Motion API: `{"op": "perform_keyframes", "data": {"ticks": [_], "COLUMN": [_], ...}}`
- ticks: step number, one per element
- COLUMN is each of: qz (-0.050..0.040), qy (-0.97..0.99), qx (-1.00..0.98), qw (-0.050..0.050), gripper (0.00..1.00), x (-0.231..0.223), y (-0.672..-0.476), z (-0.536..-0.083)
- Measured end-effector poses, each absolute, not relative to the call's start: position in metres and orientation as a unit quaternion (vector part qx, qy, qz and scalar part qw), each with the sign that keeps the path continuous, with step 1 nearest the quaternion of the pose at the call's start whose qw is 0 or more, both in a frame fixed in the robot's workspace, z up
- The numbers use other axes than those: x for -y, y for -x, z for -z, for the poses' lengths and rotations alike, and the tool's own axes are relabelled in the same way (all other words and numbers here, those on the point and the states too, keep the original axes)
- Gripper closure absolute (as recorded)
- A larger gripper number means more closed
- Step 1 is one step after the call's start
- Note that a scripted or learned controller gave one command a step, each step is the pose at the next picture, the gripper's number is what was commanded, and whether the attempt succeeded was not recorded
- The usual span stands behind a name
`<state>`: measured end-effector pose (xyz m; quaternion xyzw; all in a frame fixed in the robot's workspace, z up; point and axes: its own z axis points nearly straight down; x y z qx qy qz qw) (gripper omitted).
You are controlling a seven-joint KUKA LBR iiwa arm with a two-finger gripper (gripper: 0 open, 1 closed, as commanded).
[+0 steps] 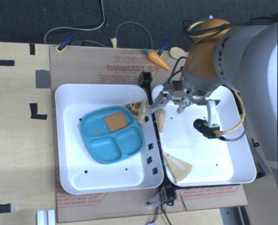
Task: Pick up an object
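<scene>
My gripper [169,107] hangs over the upper left part of the right bin [233,172], close to the wall between the two bins. Its fingers [157,104] stand apart, so it is open, with nothing between them. A pale oblong piece [160,121] lies just below the left finger, against the bin's left wall. A beige wedge [178,167] rests in the right bin's near left corner. In the left bin [68,172] a blue divided tray [111,142] carries a brown square [115,121]. A pizza slice [138,109] leans at the tray's upper right.
A toy carrot [158,60] and a pale round piece [176,52] lie on the cardboard behind the bins. A black cable plug [204,128] hangs off the arm over the right bin. Cables trail along the back.
</scene>
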<state>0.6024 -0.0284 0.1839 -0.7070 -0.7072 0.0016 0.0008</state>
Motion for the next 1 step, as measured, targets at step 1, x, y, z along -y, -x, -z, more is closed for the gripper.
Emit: {"op": "perform_keyframes", "data": {"ticks": [1], "qz": [0.0007], "qy": [0.706], "qx": [0.708], "qw": [-0.001], "gripper": [0.00], "x": [0.0472], "y": [-0.6536], "z": [-0.1841]}}
